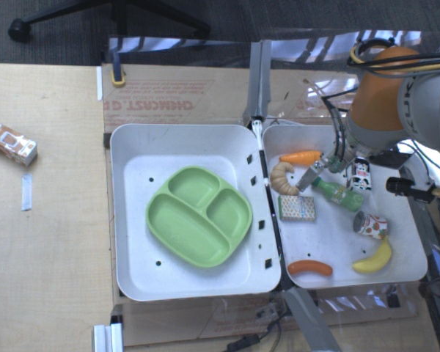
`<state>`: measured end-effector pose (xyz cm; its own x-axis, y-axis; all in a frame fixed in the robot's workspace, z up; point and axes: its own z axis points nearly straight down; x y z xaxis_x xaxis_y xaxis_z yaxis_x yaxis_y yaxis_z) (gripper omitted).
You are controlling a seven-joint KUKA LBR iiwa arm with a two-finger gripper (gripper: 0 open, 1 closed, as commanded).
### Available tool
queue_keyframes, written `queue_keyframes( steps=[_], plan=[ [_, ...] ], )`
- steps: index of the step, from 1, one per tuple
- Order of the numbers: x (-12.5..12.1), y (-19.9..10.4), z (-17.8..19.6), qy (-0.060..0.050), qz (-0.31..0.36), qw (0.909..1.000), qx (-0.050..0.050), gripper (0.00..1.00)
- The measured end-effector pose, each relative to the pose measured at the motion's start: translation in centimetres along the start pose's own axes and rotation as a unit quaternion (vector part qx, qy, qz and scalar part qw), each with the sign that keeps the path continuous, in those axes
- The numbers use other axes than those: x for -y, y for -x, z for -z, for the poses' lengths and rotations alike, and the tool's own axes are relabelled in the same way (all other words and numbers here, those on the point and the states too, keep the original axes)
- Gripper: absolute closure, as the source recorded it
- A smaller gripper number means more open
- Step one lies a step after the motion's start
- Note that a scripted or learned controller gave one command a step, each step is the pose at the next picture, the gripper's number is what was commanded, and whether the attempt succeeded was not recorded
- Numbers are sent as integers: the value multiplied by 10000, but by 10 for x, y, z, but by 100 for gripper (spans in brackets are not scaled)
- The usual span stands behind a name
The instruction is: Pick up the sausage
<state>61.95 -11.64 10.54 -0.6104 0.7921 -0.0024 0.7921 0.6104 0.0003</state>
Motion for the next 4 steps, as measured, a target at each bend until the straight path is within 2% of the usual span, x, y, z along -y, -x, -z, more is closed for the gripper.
queue_keyframes(
  steps=[1, 2, 3, 4],
  plan=[
    [75, 35, 23, 2, 26, 10000, 2, 0],
    [13, 5, -14, 0, -673, 9977, -2, 0],
    [15, 85, 6, 8, 111, 9999, 13, 0],
    [86, 49, 37, 0, -190, 9998, 0, 0]
  ],
)
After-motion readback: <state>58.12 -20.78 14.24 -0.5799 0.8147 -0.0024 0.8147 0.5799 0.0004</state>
